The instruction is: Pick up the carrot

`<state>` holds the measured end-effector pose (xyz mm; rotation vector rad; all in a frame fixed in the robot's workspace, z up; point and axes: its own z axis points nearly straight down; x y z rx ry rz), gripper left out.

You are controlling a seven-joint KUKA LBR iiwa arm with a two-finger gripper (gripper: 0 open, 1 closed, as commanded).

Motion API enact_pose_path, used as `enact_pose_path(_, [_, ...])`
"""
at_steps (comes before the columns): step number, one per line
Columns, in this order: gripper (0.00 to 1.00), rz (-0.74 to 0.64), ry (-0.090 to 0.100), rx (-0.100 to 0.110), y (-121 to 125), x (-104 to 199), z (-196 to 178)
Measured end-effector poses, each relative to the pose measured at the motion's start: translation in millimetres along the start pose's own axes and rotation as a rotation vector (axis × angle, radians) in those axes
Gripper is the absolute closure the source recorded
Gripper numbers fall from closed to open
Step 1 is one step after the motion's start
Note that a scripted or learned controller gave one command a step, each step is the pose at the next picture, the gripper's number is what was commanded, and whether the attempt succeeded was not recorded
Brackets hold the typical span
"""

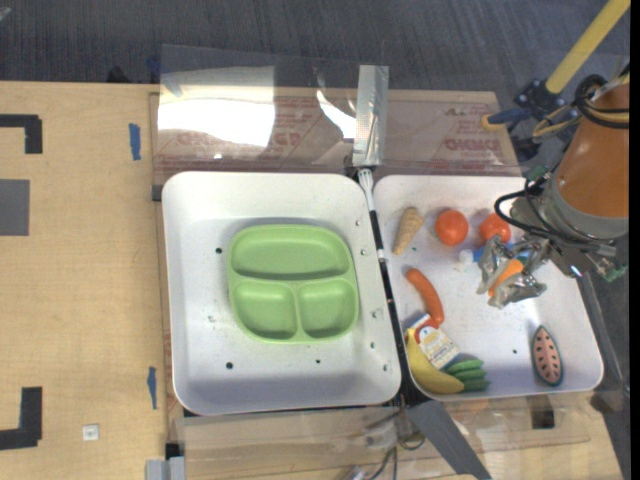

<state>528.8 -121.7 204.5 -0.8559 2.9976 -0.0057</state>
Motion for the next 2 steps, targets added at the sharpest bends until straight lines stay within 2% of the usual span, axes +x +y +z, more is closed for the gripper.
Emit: enact_pose_path(2, [1.00,0.001,-0.016,0.008,-1,-6,-22])
